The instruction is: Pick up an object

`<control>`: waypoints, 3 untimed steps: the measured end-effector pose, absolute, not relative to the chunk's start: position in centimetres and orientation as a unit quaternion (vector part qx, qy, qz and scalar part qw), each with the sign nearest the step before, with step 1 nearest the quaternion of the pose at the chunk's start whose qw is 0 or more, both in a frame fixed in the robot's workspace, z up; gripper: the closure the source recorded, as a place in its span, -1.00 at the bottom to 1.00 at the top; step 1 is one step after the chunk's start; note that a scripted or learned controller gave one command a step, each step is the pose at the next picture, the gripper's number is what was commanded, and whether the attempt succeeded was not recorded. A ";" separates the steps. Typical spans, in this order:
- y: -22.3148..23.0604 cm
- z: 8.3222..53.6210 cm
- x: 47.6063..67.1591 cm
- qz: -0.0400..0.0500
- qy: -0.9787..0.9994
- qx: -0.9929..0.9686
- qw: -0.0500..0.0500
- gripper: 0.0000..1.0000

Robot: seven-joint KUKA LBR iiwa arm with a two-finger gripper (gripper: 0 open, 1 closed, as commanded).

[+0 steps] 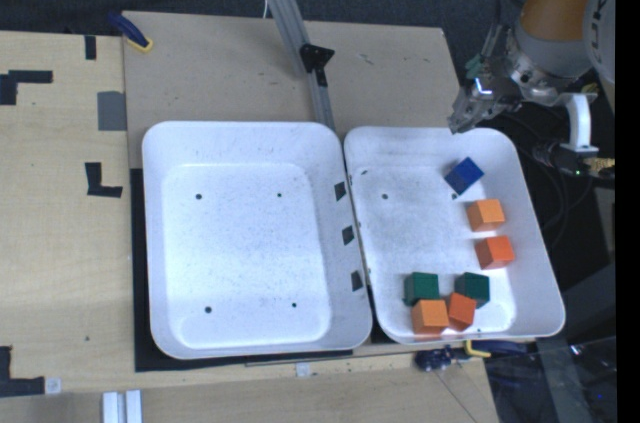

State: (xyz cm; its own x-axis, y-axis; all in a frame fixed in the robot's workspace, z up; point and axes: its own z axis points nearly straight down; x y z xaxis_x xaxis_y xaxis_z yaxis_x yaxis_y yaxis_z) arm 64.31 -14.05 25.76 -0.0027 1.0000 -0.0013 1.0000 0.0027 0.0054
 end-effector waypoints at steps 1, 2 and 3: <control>-8.6 24.2 64.1 0.000 0.709 0.705 -0.001 1.00; -3.4 22.9 63.2 -0.001 0.709 0.705 -0.002 1.00; 2.4 23.0 61.6 0.000 0.710 0.704 -0.002 1.00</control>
